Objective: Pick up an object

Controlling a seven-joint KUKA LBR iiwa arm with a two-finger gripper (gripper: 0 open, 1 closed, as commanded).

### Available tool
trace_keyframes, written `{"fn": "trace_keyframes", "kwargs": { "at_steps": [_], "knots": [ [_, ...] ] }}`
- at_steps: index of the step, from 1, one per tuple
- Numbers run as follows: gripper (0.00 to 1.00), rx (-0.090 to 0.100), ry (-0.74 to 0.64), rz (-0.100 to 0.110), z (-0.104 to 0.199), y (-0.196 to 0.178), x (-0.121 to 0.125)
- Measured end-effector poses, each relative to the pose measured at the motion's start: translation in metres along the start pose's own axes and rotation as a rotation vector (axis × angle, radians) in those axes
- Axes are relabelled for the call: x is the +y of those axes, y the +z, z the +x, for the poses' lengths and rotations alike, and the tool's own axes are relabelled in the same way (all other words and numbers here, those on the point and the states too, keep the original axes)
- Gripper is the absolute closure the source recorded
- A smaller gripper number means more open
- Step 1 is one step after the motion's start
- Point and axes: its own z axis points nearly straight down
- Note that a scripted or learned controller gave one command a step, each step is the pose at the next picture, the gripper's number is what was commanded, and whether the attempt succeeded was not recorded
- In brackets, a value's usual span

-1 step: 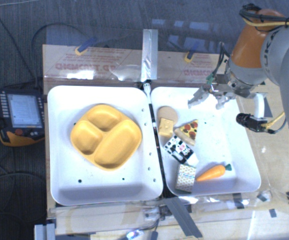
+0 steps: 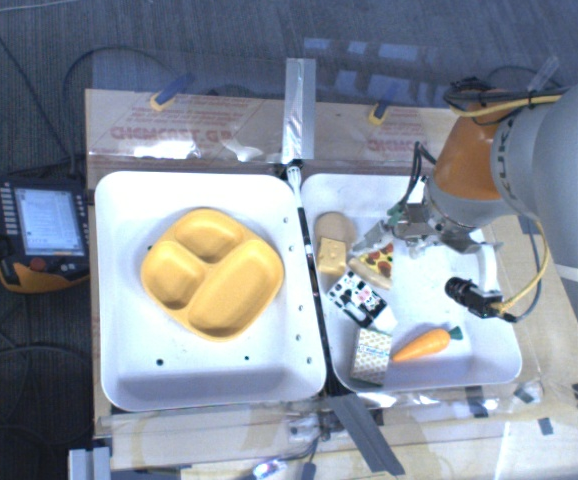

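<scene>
The gripper [image 2: 401, 230] hangs in the right bin [image 2: 504, 363] above the pizza slice [image 2: 377, 263]; I cannot tell its state. Crowded neighbours could make it slip.

One fixed camera looks down at a slant on both bins [image 2: 209, 193], from well above; the arm [image 2: 529, 168] enters at right.

Floor: dark grey carpet [image 2: 169, 28], cables trailing across. Bench [image 2: 119, 128]: brown cardboard-like surface, taped. Handheld control pendant [image 2: 39, 230], orange-edged, lit screen, at bench's left.
</scene>
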Motion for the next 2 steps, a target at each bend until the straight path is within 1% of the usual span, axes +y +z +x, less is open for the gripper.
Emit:
{"fn": "trace_keyframes", "kwargs": {
  "at_steps": [1, 2],
  "knots": [
    [0.00, 0.004, -0.169, 0.020, 0.034, -0.029, 0.008],
    [0.00, 0.006, -0.234, -0.004, 0.033, 0.004, 0.014]
  ]
}}
